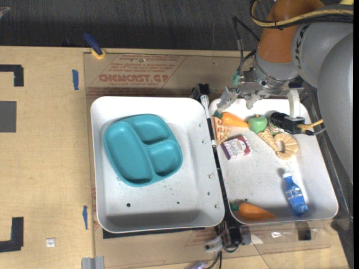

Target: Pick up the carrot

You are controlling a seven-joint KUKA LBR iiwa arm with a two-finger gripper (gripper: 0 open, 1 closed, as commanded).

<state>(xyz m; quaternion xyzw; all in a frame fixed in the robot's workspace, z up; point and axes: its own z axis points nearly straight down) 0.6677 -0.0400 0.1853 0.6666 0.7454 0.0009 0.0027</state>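
Two carrots lie in the right bin (314, 150). One carrot (234, 120) rests at the bin's far left corner, orange with a green top toward the left. A second carrot (255, 210) lies against the near wall. My gripper (238, 98) hangs just above and behind the far carrot, its fingers spread open with nothing between them.
Beside the far carrot sit a green round fruit (257, 123), a purple packet (235, 148) and a waffle-patterned piece (221, 132). A pale pretzel-like ring (284, 143) and a blue bottle (294, 194) lie further right. The left bin (112, 206) holds a teal divided plate (143, 148).
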